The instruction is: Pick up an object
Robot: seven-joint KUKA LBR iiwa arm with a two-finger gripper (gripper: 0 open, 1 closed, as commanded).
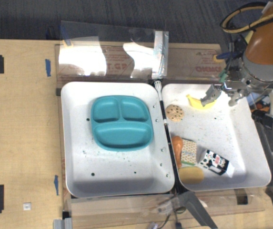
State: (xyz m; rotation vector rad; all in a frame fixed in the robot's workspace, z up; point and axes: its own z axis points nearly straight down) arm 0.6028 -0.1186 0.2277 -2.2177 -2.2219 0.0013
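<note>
My gripper hangs over the back of the right bin, its two fingers spread apart and open, nothing between them. The left finger is right beside a small yellow piece at the bin's back. A round speckled cookie lies left of that. Along the bin's left wall rest an orange carrot-like item, a patterned packet and a tan rounded lump. A black-and-white box lies near the front.
The left bin holds a teal divided plate. A clear plastic sheet and a cardboard wall stand behind both bins. Yellow cables loop above the arm at the top right.
</note>
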